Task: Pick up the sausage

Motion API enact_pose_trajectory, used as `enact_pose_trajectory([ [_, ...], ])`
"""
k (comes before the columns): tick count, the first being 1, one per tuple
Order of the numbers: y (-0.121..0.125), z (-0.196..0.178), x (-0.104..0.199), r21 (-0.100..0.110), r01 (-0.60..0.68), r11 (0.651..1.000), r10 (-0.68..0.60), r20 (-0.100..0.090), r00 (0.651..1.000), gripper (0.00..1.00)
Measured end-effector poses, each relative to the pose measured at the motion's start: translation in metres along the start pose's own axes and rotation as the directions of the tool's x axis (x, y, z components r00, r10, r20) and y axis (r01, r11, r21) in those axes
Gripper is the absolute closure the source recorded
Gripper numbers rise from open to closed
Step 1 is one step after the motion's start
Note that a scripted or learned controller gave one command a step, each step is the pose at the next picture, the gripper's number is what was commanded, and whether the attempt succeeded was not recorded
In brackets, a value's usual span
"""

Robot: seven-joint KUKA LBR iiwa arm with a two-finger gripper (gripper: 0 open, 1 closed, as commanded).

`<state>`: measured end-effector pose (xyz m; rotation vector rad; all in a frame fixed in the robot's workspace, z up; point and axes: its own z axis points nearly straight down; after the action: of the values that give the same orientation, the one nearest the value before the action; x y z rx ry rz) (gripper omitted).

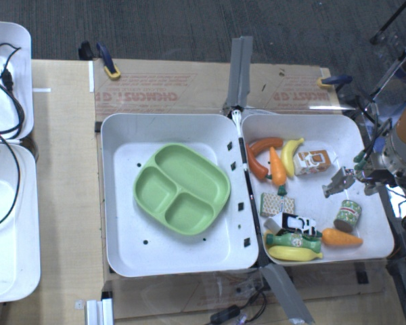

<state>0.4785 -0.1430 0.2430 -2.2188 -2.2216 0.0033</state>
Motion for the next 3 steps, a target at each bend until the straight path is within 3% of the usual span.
enact_pose_trajectory([
  [1, 0.069, 0.03, 0.011, 0.0, 0.107, 0.994, -0.107, 0.0, 0.994, 0.0],
  [2, 0.119, 0.129, 0.04, -0.027, 0.167, 0.986, -0.167, 0.011, 0.986, 0.0],
  [3, 0.119, 0.129, 0.04, -0.027, 0.167, 0.986, -0.167, 0.011, 0.986, 0.0],
])
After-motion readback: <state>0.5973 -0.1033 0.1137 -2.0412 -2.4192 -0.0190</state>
